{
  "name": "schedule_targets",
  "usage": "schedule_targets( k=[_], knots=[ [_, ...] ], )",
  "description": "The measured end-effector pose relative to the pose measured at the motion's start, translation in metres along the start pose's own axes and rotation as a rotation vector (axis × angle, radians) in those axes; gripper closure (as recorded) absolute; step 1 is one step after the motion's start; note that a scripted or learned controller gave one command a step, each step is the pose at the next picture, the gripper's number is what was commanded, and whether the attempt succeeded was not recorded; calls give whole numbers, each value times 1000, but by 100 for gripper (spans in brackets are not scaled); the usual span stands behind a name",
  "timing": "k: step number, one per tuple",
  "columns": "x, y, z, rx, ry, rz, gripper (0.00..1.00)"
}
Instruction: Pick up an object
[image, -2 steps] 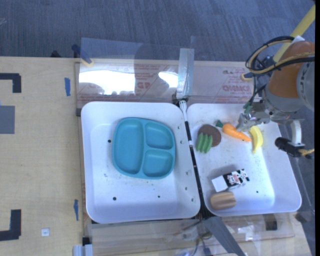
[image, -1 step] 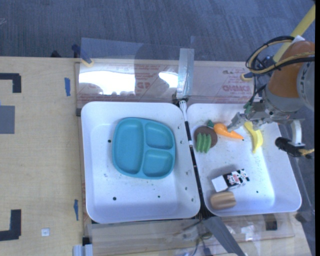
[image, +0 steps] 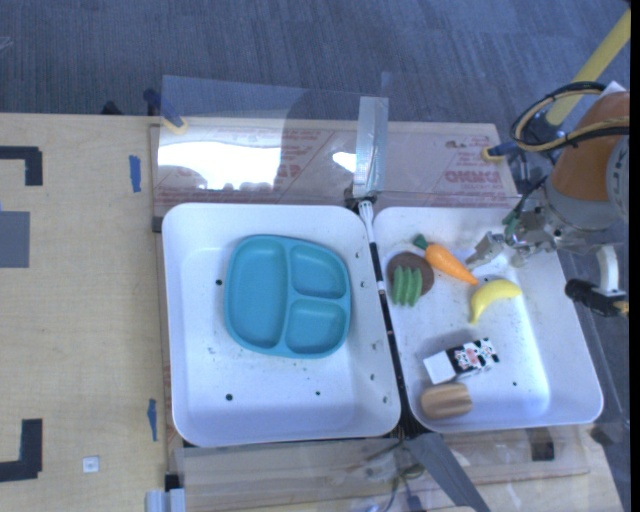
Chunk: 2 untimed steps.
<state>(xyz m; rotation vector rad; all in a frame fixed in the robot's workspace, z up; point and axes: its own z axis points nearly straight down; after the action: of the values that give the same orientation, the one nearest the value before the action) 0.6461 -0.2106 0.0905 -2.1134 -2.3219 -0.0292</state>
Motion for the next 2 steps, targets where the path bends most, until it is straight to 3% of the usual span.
schedule_targets(
  k=[1, 2],
  knots=[
    [46, -40, 4, 9, -13, -14, 0],
    [114, -19, 4, 3, -19, 59, 0]
  ],
)
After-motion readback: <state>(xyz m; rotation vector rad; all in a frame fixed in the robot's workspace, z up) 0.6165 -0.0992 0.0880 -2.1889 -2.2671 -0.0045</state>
